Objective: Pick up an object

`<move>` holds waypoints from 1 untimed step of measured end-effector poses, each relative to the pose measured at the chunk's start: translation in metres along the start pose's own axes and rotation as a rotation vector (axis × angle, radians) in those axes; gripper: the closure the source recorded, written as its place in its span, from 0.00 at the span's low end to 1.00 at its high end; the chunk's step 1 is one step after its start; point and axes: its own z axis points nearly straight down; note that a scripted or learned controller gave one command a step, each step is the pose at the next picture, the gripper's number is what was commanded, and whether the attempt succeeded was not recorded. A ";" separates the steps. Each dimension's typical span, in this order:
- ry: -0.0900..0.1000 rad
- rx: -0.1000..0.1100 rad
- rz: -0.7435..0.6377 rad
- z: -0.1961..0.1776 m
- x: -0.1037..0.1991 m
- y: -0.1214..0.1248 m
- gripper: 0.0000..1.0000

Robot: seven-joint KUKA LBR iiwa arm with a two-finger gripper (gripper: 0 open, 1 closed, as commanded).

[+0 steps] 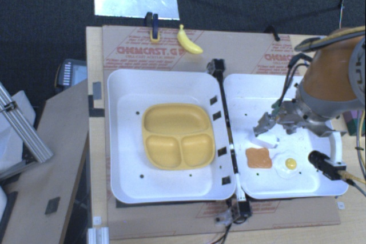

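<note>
Two white bins on the tabletop (97, 140); arm over the right one.
Pincer (264, 124) hangs above orange toast (258, 158) beside a fried egg (289, 166); its grip cannot be told.

gripper (264, 124) over right bin (251, 86) | toast (258, 158) beside fried egg (289, 166)

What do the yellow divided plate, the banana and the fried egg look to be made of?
Divided plate: probably molded plastic, matte yellow, with smooth rounded compartment walls. Banana: likely a plastic toy, uniform bright yellow with a slight sheen. Fried egg: seemingly toy plastic or rubber, flat white with a yolk dome; too small to be sure.
</note>
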 end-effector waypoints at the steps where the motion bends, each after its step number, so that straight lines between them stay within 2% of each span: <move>1: -0.002 -0.013 -0.002 -0.006 0.000 0.003 0.00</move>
